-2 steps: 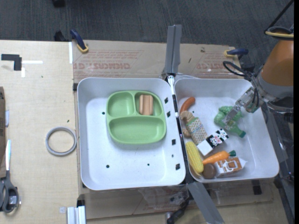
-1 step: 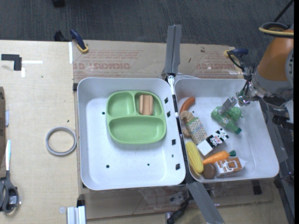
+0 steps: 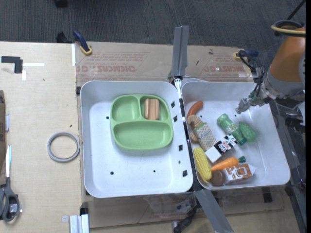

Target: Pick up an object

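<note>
The gripper (image 3: 244, 104) hangs over the far right part of the right bin (image 3: 272, 171), its small tip blurred against the white floor, so I cannot tell its state; nothing shows in it. The grey arm slants up to the right, orange band (image 3: 287, 57) above the wrist. Nearest lie the green toys (image 3: 236, 127), just left and nearer: probably light hollow plastic, smooth and apt to slip, best pinched across the narrow body. Beyond crowd a corn cob (image 3: 202, 162), carrot (image 3: 224, 163) and small carton (image 3: 240, 173). The left bin (image 3: 92, 164) bears a green tray (image 3: 142, 136).
</note>
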### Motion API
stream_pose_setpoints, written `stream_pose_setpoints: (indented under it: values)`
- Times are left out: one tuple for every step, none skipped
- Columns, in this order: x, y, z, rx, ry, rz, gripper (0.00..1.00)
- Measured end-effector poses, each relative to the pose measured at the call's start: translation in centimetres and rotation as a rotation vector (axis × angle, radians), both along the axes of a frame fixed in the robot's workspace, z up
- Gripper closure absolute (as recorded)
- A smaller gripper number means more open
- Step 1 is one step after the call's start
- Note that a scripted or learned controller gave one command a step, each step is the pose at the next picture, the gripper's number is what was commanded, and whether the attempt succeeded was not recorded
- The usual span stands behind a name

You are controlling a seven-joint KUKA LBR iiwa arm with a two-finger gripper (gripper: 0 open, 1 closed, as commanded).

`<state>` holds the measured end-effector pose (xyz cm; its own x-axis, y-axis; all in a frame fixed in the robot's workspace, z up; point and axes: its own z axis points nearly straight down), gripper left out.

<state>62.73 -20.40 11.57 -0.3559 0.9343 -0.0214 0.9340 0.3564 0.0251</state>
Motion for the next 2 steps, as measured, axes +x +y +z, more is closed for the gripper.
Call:
stream_pose_setpoints:
  values:
    - [0.0,0.0,0.0,0.000,0.000,0.000,0.00]
    - [-3.6,5.4,-2.5,0.011,0.032,-0.021,0.00]
